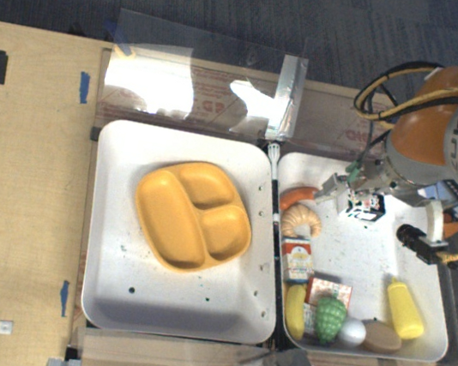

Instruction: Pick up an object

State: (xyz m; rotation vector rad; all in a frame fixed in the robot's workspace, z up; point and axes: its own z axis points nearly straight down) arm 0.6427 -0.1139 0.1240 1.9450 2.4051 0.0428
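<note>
**Gripper Position Over the Right Bin**

The gripper (358,193) sits low over the far part of the right bin (432,346), below the arm's orange band (426,124). Whether it is apart or together cannot be told from this view, and no object is seen in its grasp.

Just left of the gripper lies an orange piece (296,195), with a croissant-shaped toy (302,220) touching it on the near side. Nearer the camera from the gripper, along the bin's left wall, lie a small red-and-white carton (296,260), a box (329,288), a green bumpy toy (329,318) and a white ball (352,331). A yellow bottle (404,308) lies to the gripper's near right, beside a brown oval piece (382,336).

Well left of the gripper, the left bin (100,278) holds a yellow divided plate (193,215).
</note>
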